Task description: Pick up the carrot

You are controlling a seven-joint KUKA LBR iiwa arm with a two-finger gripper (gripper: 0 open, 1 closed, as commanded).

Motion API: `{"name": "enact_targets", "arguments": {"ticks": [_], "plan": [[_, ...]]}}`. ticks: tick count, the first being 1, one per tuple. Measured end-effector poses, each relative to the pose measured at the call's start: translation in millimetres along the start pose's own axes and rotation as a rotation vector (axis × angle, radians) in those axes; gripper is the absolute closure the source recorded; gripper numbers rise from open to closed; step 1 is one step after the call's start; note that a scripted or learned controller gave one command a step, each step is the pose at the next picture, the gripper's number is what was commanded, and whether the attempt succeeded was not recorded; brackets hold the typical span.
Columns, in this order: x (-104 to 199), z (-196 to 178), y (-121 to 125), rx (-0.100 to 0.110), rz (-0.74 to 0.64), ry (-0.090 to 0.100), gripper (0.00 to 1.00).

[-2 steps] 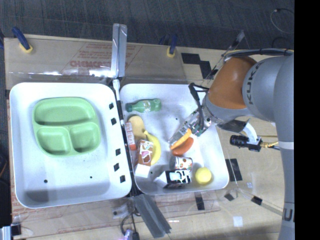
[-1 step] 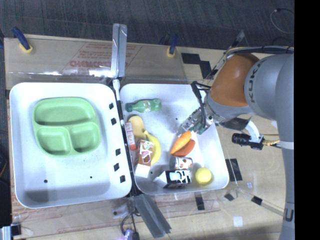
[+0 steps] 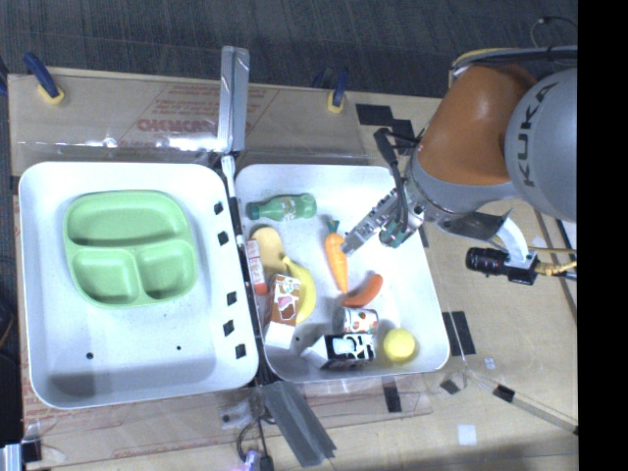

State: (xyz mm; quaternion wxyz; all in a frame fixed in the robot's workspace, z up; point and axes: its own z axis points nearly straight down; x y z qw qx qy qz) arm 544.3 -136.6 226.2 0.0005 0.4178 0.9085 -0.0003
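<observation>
The orange carrot (image 3: 337, 260) lies in the middle of the right bin (image 3: 294, 178), its green top pointing to the back. My gripper (image 3: 355, 238) hangs just right of the carrot's upper end, slanting down from the arm at the right. Nothing shows between its fingers, and the carrot rests on the bin floor.
Around the carrot lie a green bottle (image 3: 283, 207), a banana (image 3: 299, 287), a red-orange sausage (image 3: 364, 289), a small carton (image 3: 285, 299), a black-and-white box (image 3: 352, 345) and a yellow lemon (image 3: 398, 344). The left bin holds a green divided tray (image 3: 131, 244).
</observation>
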Motion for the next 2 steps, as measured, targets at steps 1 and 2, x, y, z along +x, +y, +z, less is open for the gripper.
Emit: {"name": "enact_targets", "arguments": {"ticks": [1, 2], "plan": [[27.5, 130.3, -65.9, 0.0, -0.183, 0.001, 1.0], [19.5, 38.5, -32.9, 0.0, -0.162, 0.0, 1.0]]}}
